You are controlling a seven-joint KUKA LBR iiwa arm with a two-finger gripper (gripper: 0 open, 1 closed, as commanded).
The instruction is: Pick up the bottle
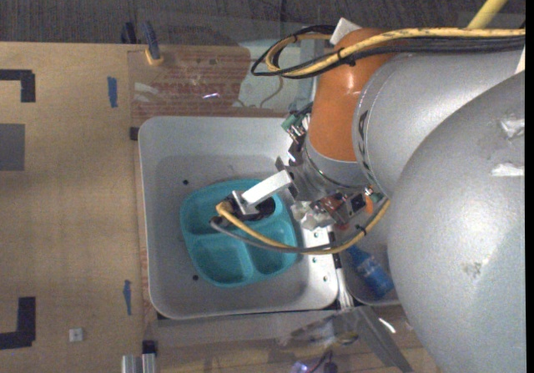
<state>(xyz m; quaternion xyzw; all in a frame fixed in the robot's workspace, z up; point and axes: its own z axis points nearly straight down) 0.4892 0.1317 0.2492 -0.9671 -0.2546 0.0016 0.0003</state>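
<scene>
Hovering over the teal tray point(219, 259) at frame centre, the gripper point(250, 206) hides its state, while the blue bottle point(370, 271) lower right looks light, slick plastic, best pinched across its body.

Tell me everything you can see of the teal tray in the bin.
The teal tray looks like smooth moulded plastic with rounded corners and shallow compartments split by raised ridges. It lies flat on the floor of the white bin, toward its right half, turned at a slight angle to the walls. The gripper reaches over its upper compartment and a yellow cable arcs across it, hiding that part. I cannot tell whether either touches the tray.
</scene>
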